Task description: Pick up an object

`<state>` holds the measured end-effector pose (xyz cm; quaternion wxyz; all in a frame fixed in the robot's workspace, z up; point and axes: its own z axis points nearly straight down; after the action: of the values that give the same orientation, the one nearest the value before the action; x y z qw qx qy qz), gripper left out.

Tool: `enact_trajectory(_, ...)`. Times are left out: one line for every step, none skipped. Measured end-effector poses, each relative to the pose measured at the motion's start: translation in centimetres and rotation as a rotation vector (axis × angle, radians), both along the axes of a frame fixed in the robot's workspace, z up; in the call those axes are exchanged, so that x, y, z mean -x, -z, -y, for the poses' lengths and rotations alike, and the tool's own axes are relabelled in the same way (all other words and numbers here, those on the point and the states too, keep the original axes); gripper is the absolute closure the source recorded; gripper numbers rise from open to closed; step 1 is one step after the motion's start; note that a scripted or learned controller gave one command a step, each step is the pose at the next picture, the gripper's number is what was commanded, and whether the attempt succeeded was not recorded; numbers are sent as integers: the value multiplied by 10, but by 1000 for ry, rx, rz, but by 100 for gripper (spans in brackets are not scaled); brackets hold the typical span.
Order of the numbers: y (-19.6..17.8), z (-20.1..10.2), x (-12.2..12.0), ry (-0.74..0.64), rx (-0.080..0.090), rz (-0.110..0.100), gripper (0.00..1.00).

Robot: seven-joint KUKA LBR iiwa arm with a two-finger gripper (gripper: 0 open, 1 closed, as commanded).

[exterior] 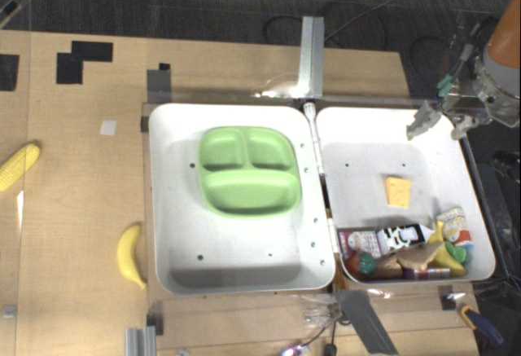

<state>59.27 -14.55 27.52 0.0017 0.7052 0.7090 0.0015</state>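
- Two bins sit side by side; your target, the cheese slice, lies alone in the right bin.
- The gripper hovers at the far right corner, jaws open and empty.
- Choose it: isolation leaves finger clearance.

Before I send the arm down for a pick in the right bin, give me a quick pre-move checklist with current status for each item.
1. Gripper position: over the far right corner of the right bin, well away from the objects. Not ok yet; needs repositioning.
2. Nothing between the jaws: ok, the gap looks bare.
3. Isolated target: the cheese piece lies alone on the bin floor. Ok.
4. Clutter pile in the near corner: items overlap and crowd the wall. Not ok for a clean pick.
5. Green divided plate in the left bin: out of the path. Ok.
6. Cheese thickness for gripping: cannot tell.
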Motion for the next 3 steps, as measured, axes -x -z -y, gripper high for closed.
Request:
enact_trajectory(101, 26, -10, -136, 1, 1, 0)
enact_trajectory(185, 17, 19, -238, 4, 10, 0)
enact_trajectory(173, 15, 17, -241, 3, 17, 100)
